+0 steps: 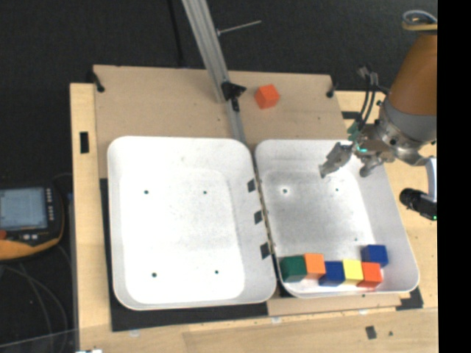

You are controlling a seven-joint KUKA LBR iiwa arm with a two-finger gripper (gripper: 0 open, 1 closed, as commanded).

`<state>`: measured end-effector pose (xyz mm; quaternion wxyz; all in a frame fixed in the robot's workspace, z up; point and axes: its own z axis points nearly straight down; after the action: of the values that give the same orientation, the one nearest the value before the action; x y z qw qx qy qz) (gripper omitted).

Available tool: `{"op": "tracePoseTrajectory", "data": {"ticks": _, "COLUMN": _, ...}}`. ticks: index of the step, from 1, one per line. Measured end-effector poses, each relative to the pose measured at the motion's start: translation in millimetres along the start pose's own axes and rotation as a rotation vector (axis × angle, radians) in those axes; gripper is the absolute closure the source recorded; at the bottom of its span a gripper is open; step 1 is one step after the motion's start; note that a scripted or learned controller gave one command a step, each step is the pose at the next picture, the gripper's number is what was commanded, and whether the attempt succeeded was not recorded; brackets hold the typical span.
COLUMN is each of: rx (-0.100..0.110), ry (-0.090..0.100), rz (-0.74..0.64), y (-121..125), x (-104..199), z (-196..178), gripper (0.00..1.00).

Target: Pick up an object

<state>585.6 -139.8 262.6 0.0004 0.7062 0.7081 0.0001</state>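
The claw [350,160] hovers with fingers apart, holding nothing, above the right bin [309,197]. Coloured blocks [333,268] lie well below it, ungrasped; picking seems barely begun.

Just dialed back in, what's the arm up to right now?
The arm's gripper hangs over the back part of the right bin, fingers spread with nothing between them. The blocks sit in a row along that bin's front edge: green block, orange block, blue block, yellow block, plus more at the row's right end. A stray orange cube lies on the bench behind the bins. Nothing is picked up yet.
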Motion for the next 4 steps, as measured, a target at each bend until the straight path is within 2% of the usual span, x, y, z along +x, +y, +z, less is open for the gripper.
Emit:
{"op": "tracePoseTrajectory", "data": {"ticks": 1, "rx": -0.003, "ry": -0.002, "rz": 0.005, "y": -35.7, "x": 2.2, "z": 166.7, "gripper": 0.0}}
{"op": "tracePoseTrajectory", "data": {"ticks": 2, "rx": -0.008, "ry": -0.005, "rz": -0.001, "y": 33.1, "x": -49.4, "z": 164.1, "gripper": 0.0}}
{"op": "tracePoseTrajectory", "data": {"ticks": 3, "rx": 0.002, "ry": -0.002, "rz": 0.005, "y": -13.0, "x": -66.2, "z": 161.5, "gripper": 0.0}}
{"op": "tracePoseTrajectory", "data": {"ticks": 4, "rx": -0.003, "ry": 0.0, "rz": -0.005, "y": -8.4, "x": 7.6, "z": 165.0, "gripper": 0.0}}
